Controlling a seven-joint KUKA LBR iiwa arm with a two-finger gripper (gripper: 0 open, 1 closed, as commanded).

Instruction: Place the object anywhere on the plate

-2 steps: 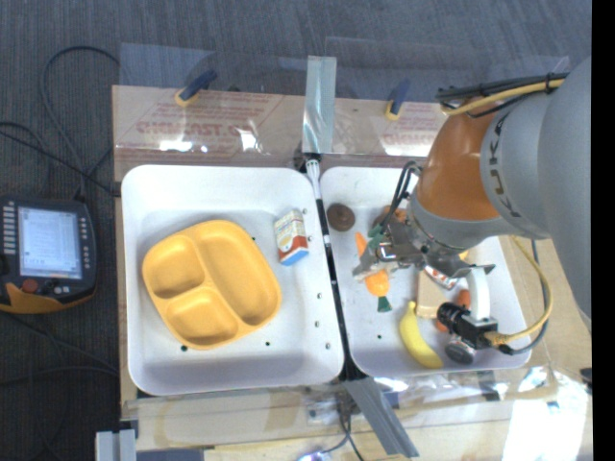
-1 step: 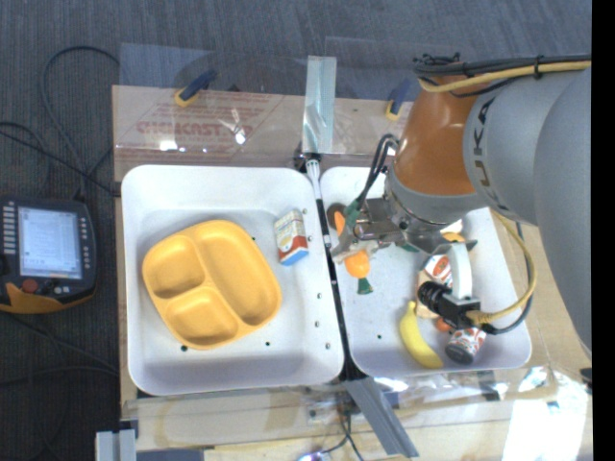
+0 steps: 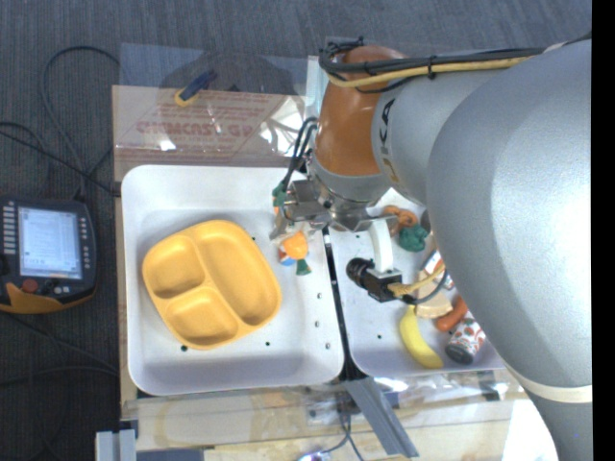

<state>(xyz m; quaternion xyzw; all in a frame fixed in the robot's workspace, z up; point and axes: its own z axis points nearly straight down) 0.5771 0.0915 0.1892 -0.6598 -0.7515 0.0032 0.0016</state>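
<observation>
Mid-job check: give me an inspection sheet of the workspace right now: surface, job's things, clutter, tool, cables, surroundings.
Surface: left bin and right bin, white, side by side.
Job's things: yellow divided plate in the left bin, nothing on it; small orange object to the plate's right, off it, just under the tool.
Clutter: banana, green item and more small items in the right bin, partly hidden by the arm.
Grippers: tool over the left bin's right side, near the divide; grip cannot be told.
Cables: black cable along the arm; pendant cable on the floor.
Surroundings: teach pendant on grey carpet to the left; plastic sheet behind the bins.
</observation>
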